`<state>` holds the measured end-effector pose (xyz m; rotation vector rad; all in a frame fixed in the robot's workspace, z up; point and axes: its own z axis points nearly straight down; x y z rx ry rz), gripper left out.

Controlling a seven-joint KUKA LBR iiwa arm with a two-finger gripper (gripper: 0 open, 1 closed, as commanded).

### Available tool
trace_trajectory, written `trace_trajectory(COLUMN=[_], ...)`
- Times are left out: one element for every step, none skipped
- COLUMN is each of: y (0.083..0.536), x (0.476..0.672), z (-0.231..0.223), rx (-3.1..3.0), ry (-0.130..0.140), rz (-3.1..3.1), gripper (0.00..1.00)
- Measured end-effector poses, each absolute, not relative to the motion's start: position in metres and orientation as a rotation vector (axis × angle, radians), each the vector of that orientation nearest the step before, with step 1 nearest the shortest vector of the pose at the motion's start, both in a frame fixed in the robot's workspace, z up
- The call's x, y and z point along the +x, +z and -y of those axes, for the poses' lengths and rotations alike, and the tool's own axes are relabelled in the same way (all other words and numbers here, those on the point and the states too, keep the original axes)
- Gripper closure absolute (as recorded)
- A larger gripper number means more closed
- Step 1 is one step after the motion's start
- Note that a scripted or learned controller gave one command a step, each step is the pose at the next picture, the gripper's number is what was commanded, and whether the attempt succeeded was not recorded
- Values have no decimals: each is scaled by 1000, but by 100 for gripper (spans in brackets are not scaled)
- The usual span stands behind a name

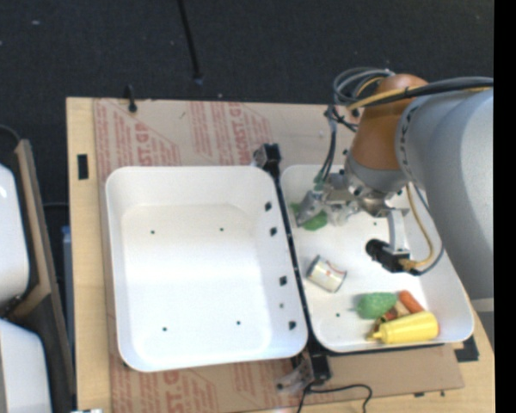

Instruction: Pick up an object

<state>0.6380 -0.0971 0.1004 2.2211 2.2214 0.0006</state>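
Yellow bottle (408,328) lies in the right bin's (443,286) near corner. At its far-left corner the gripper (325,203) hangs over a green piece (313,220), probably the target; open or closed, I cannot tell.

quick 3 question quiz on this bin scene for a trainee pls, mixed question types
1. True or false: the silver cylinder and the yellow item lie in the same bin.
2. Which of these lies nearest the gripper?
A. the small green piece
B. the yellow item
C. the silver cylinder
3. Fill the gap: the arm reaches in from the view's ____ side.

Key: 1 true; 2 A; 3 right
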Motion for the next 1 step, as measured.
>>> trace_trajectory(y=[101], x=[646], z=[97], rx=[2221], ry=[1], rz=[-2221], gripper=[0])
